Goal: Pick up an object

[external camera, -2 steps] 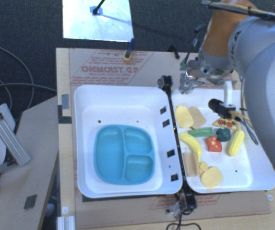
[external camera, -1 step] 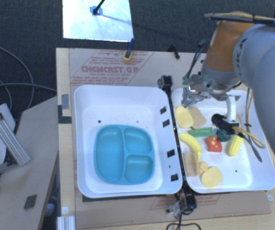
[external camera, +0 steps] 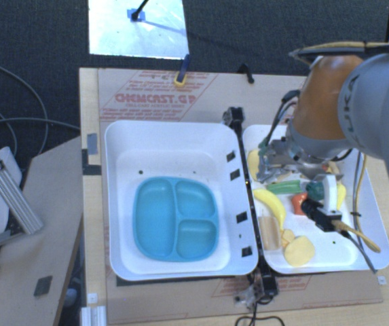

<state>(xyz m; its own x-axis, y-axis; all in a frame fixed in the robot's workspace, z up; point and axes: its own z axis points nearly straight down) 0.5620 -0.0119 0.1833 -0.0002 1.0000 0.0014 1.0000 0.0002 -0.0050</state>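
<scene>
My gripper [external camera: 267, 170] hangs low over the upper left part of the right bin [external camera: 377, 240], under the orange-banded wrist. Just below it lie a green piece [external camera: 286, 185] and a yellow banana [external camera: 271, 203]. A yellow piece [external camera: 253, 160] sits at the gripper's left, against the bin wall. A small red-orange piece [external camera: 299, 202] lies beside the banana. Nearer the front are a tan block [external camera: 270, 233] and a round yellow piece [external camera: 300, 250]. I see nothing between the fingers from this angle.
The left bin [external camera: 123, 148] holds a blue divided plate [external camera: 176, 217]. A black-clipped divider [external camera: 243, 182] runs between the two bins. The arm covers the right bin's back part.
</scene>
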